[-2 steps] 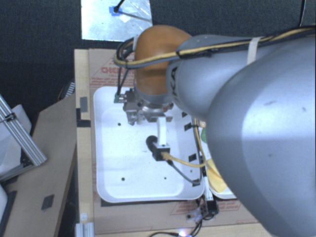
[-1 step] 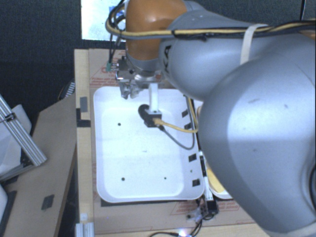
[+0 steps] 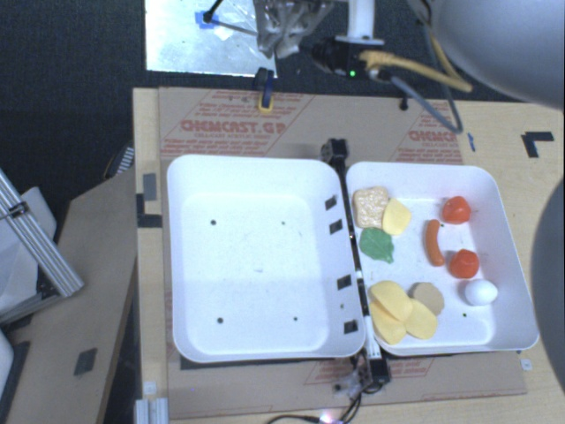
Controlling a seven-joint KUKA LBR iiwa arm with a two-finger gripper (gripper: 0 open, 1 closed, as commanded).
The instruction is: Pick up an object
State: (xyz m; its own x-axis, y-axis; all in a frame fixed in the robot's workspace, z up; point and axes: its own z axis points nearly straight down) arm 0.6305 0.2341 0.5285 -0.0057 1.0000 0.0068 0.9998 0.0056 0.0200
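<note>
Camera view. Bench: two shallow white bins side by side on a brown board printed in red. Left bin (image 3: 190, 193): white floor with a few small dark dots. Right bin (image 3: 508, 263): holds all the small objects. Far left corner: tan waffle-textured square (image 3: 371, 205), touching a yellow chip (image 3: 396, 217) to its right. Just nearer: green leaf-shaped piece (image 3: 377, 245), close to the divider. Centre: orange sausage-shaped piece (image 3: 434, 242), lying lengthwise far to near. Right side: red tomato-like piece (image 3: 456, 209) at the far end; a second red piece (image 3: 464, 263) nearer; white egg (image 3: 480, 292) just near of that one. Near left: cluster of yellow chips (image 3: 397, 311) overlapping one another, with a tan round piece (image 3: 429, 297) touching them on the right. Arm: grey body at the far right; gripper (image 3: 278, 38) beyond the far edge of the bins, above the left bin's far side, well apart from every object; whether it is wide or narrow cannot be told, the view there being blurred.
</note>
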